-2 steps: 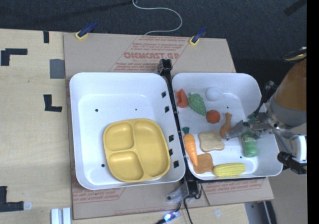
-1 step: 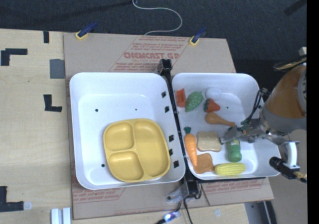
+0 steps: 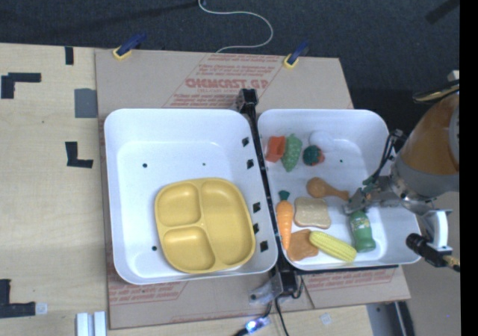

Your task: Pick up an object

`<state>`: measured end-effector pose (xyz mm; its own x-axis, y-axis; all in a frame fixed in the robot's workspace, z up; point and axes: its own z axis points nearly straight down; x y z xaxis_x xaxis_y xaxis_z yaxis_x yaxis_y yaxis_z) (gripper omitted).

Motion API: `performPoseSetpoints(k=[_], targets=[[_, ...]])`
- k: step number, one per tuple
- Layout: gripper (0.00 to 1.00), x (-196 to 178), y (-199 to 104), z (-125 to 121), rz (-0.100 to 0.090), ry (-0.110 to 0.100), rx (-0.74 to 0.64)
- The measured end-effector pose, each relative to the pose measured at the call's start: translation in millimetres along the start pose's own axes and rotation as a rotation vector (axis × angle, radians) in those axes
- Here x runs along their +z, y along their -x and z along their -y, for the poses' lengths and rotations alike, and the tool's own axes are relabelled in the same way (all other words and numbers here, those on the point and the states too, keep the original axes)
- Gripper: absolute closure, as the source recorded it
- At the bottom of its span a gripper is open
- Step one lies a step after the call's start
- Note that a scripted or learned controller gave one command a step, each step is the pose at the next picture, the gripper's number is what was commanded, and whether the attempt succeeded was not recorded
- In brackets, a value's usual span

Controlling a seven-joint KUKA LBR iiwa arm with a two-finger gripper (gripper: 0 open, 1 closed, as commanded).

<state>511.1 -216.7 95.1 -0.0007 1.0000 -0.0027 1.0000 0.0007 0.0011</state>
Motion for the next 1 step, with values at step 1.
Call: performPoseSetpoints(k=[1], targets=[[1.00, -62.0, 4.9, -2.1, -0.001, 0.003, 0.000]])
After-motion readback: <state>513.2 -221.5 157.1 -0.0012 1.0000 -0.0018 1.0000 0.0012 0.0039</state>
